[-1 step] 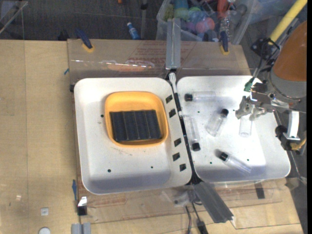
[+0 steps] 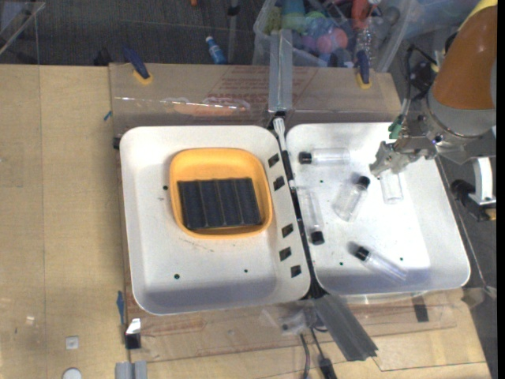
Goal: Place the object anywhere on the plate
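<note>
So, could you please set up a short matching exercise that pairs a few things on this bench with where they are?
Things:
1. plate
2. black ridged block
3. clear tubes
4. gripper

Places:
A. scattered in the right bin
B. over the right bin's far side
C. in the left bin
D. on the plate

Pairs: 1-C, 2-D, 3-A, 4-B

Even overhead light, soft shadows, mild glare on white bins [image 2: 158,283], slightly grainy
</note>
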Robot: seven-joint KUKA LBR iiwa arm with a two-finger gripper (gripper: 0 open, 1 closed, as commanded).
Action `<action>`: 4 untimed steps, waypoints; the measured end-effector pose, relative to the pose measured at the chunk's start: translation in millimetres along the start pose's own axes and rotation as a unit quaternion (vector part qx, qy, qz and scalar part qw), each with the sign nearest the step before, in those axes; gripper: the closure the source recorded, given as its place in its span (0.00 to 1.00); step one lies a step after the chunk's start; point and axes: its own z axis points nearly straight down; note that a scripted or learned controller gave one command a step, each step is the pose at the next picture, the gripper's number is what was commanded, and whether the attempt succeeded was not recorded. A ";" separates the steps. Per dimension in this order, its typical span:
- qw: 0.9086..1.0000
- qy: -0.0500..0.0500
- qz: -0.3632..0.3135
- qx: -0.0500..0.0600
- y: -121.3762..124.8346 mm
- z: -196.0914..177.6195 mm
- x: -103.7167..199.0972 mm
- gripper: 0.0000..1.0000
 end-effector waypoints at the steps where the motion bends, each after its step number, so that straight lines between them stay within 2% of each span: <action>1: 0.999 0.000 -0.052 0.000 34.7 4.6 13.8 1.00; 2: 0.993 0.000 -0.121 0.000 62.8 11.9 33.4 1.00; 3: 0.971 0.000 -0.239 -0.001 64.4 -20.1 49.9 1.00; 4: 0.936 0.002 -0.353 0.001 64.0 -3.6 47.4 1.00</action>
